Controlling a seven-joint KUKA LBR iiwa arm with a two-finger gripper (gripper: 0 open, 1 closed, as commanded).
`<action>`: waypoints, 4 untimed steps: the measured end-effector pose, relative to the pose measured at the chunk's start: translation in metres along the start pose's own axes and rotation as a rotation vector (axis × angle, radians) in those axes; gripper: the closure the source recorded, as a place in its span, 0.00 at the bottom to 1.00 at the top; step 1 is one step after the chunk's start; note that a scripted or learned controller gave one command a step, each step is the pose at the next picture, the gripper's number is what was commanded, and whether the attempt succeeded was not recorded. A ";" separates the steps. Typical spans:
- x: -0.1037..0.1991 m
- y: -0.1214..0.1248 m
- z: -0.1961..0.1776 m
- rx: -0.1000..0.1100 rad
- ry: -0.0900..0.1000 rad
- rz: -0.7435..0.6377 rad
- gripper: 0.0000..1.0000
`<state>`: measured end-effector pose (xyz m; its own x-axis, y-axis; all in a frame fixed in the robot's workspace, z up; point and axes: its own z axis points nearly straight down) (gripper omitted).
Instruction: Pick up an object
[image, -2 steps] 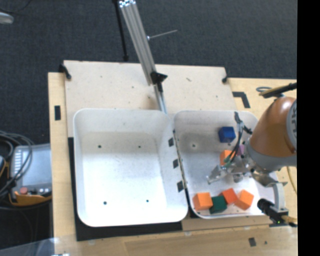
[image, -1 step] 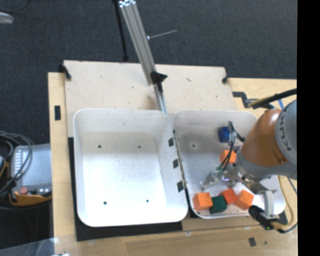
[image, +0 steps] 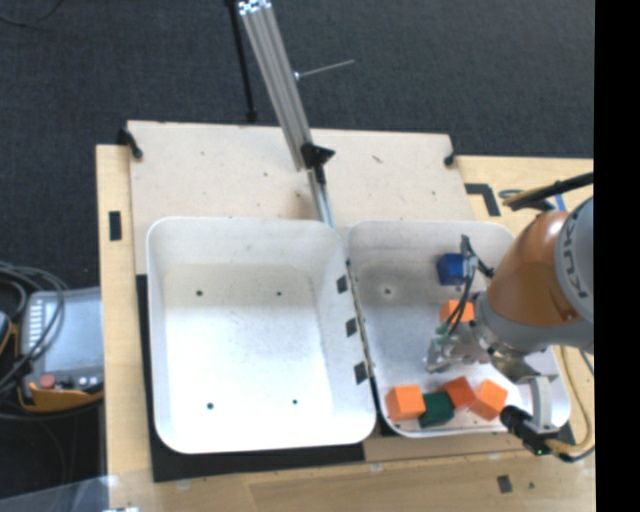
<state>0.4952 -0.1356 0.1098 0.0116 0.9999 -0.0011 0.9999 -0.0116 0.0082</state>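
Observation:
Several small blocks lie in the right bin. A blue piece sits near the bin's far side, with a small orange piece just below it. Along the near wall lie an orange block, a dark green block, a red-orange block and another orange block. My gripper hangs low inside this bin, between the small orange piece and the row of blocks at the near wall. The arm's orange band covers the bin's right part. Nothing is visibly held.
The left bin stands beside the right one, sharing a middle wall. A slanted metal pole rises from the bench's back. A grey device with cables sits off the bench at left.

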 end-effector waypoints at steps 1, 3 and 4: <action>-0.003 0.001 -0.063 0.000 -0.001 -0.015 1.00; 0.003 0.002 -0.100 0.010 -0.001 -0.014 1.00; 0.050 0.015 -0.114 0.006 0.002 -0.019 1.00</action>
<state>0.5103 -0.0858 0.2235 -0.0076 1.0000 0.0010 1.0000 0.0076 0.0024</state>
